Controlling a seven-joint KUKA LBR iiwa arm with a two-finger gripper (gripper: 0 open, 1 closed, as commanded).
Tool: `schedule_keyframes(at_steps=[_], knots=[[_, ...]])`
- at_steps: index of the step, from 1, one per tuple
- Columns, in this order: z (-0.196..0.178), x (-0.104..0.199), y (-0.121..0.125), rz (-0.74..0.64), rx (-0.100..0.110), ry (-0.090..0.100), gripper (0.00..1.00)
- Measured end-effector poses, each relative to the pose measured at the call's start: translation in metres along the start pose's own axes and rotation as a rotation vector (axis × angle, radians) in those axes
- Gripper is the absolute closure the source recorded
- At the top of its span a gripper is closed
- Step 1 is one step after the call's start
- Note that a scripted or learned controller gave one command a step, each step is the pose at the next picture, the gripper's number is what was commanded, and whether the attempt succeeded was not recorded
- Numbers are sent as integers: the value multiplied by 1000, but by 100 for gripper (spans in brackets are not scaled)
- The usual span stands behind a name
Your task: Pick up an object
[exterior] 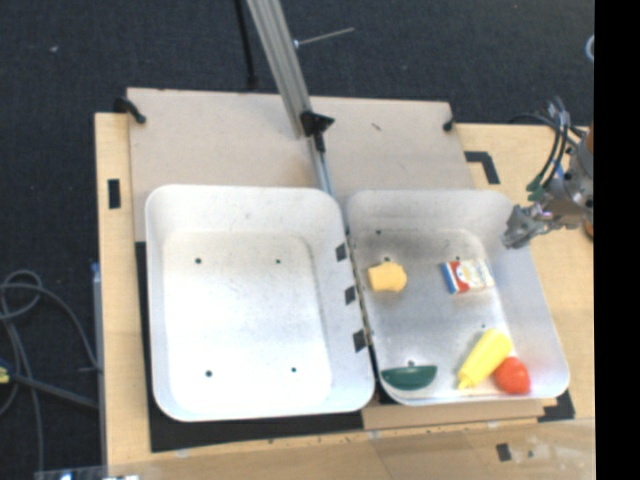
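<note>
Two white bins sit side by side; the right bin [520,298] holds a small carton [467,276], a yellow bottle [485,358], a yellow block [387,277], a green bowl-like piece [409,375] and a red ball [512,375]. The gripper [520,226] hangs over that bin's upper right rim, seemingly holding nothing, though I cannot tell how its jaws stand.

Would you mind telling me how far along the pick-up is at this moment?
Nothing looks picked yet: the yellow block, small carton, yellow bottle, red ball and green bowl all lie in the right bin. The pincer sits at its right rim. Reaching, gripping and lifting remain.
</note>
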State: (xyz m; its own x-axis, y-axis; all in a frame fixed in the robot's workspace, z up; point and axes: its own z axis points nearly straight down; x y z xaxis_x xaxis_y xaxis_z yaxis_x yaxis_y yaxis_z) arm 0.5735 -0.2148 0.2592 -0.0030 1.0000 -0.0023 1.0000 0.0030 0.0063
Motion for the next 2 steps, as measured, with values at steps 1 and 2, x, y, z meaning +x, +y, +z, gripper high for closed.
schedule_keyframes(at_steps=[1, 2], knots=[[11, 47, -2, -2, 6, 1, 100], [20, 94, -2, -2, 5, 2, 100]])
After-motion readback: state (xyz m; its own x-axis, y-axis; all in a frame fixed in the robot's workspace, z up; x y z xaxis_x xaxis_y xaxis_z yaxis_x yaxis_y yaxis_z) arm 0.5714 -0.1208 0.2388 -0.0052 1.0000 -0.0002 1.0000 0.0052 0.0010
